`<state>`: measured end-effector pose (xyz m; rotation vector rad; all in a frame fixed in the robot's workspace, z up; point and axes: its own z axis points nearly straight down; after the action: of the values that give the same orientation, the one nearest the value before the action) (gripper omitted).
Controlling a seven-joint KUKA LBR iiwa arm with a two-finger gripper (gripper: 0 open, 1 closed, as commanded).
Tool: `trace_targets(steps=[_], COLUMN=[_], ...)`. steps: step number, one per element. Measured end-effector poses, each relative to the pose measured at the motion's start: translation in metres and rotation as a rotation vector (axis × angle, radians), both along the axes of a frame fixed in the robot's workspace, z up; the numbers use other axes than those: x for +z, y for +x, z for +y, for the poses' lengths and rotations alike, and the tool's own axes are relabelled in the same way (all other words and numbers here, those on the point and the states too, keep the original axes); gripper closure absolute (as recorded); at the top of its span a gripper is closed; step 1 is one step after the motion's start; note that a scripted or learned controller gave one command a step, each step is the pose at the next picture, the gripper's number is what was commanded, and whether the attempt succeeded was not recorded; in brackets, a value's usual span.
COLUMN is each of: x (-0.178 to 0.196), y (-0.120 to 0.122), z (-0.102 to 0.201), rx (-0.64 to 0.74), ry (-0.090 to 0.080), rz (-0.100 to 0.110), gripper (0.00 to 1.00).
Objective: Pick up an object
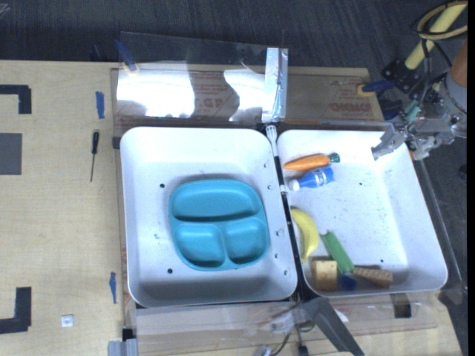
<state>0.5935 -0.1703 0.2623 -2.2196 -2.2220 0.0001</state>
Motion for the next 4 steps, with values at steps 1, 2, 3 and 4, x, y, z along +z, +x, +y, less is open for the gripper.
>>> trace_targets(steps=[1, 2, 3, 4], x=[-0.061, -0.019, -0.009, -0.057], y=[-0.022, 0.008, 0.008, 0.061], z=[0.012, 0.033, 0.033, -0.008], rx=[-0.089, -0.005, -0.003, 0.097], ry=[0.001, -0.002, -0.002, -0.002], rz=[0.005, -0.007, -0.009, 0.000], gripper=[0.00, 0.00, 1.00, 1.00])
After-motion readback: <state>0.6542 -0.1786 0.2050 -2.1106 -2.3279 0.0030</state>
